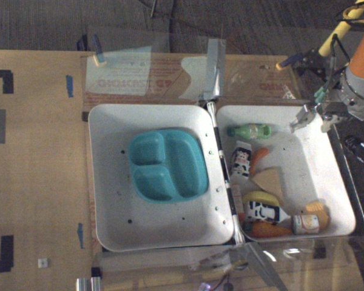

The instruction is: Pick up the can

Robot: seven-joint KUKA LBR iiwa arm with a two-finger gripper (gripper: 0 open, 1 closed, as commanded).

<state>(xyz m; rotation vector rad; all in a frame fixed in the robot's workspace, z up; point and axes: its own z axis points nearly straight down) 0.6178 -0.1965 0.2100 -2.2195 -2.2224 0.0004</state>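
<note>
Approach step: the jaws (304, 119) hang apart and bare over the right bin's (333, 162) far edge. Next, travel to the can (305, 224) by its near-right corner.

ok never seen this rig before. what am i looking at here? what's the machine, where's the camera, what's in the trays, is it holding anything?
One camera fixed above a wooden bench, looking down at a slant. The machine is a robot arm, grey with an orange band, reaching in from the picture's right. Its claw hangs over the far right corner of the right bin, with nothing visible in it.

Two shallow white bins sit side by side. The left bin holds a teal divided plate. The right bin holds a clutter of small things: a green bottle lying along the far wall, a small carton with a cow print, a tan wedge, a yellow banana-like piece and, near the front right corner, the can on its side.

The job is to pick up that can. It lies untouched, well away from the claw.
</note>
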